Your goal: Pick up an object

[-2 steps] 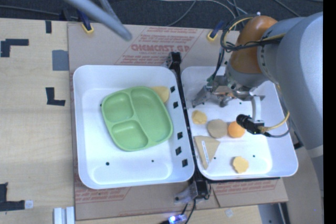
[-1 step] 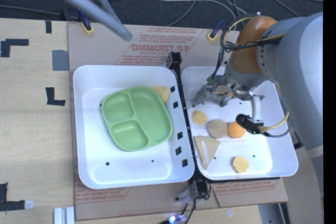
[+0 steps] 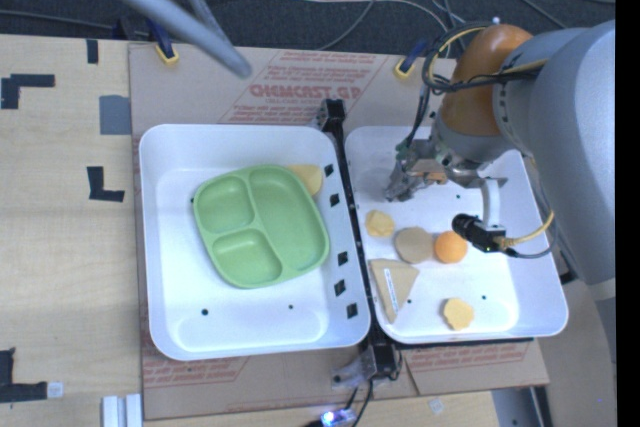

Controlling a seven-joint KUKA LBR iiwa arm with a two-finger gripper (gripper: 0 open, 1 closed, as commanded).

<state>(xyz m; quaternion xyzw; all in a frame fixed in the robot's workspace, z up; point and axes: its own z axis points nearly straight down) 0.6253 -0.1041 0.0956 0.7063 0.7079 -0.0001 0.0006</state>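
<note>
My gripper (image 3: 402,183) hangs low over the upper left part of the right bin (image 3: 535,315), with bare white floor under it. Several food pieces lie in that bin, all in front of the gripper. A small yellow piece (image 3: 380,223) is the closest, just below it. Further forward lie a tan round piece (image 3: 412,244) and an orange ball (image 3: 451,248) side by side. A pale wedge (image 3: 393,285) and another yellow piece (image 3: 458,313) lie near the front wall. I see nothing in the gripper.
The left bin (image 3: 165,215) holds a green divided plate (image 3: 262,223) with a pale yellow piece (image 3: 308,178) at its far right corner. A black divider (image 3: 340,205) runs between the bins. The grey arm (image 3: 570,135) covers the right bin's far right side, and cables trail behind it.
</note>
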